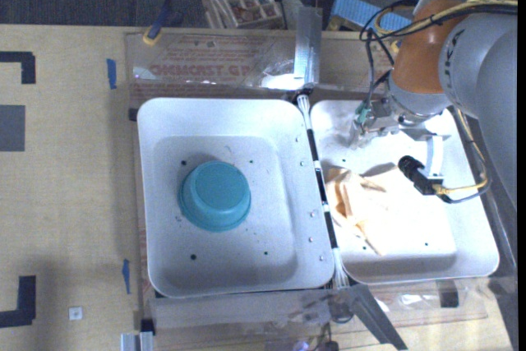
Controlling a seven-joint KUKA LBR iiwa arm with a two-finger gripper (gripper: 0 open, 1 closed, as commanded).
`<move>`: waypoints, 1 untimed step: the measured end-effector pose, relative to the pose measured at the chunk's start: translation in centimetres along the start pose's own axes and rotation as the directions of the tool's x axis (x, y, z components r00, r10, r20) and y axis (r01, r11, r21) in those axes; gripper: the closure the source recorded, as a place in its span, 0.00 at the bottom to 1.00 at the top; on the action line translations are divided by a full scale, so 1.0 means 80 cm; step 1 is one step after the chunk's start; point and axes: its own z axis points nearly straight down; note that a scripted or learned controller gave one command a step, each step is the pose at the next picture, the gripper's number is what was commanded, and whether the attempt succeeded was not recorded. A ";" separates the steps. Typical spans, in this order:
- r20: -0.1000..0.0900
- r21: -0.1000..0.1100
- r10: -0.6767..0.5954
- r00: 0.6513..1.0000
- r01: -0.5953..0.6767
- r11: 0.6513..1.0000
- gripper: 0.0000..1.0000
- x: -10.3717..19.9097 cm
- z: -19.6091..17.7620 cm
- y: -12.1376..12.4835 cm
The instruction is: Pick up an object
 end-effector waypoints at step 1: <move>0.000 0.000 0.000 1.000 0.000 1.000 0.00 0.000 0.000 0.000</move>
